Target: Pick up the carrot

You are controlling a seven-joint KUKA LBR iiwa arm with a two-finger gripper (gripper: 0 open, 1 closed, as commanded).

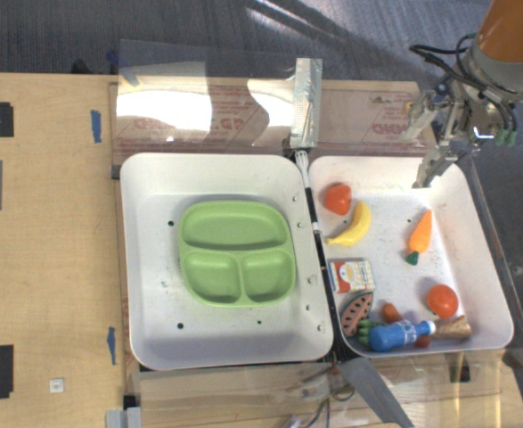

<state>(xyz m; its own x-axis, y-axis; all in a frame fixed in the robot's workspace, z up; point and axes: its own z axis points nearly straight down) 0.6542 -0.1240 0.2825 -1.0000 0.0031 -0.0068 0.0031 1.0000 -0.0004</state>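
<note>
Down by the right bin's (488, 266) front edge lies a blue bottle (397, 334). Farther back, the carrot (420, 234) stands lengthwise, just below the gripper (435, 163) at the bin's back edge.

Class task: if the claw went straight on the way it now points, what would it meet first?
The claw points down at the right bin's far corner, so probably bare white floor first. The carrot lies nearer the camera, off that line. Depth is unclear.
</note>
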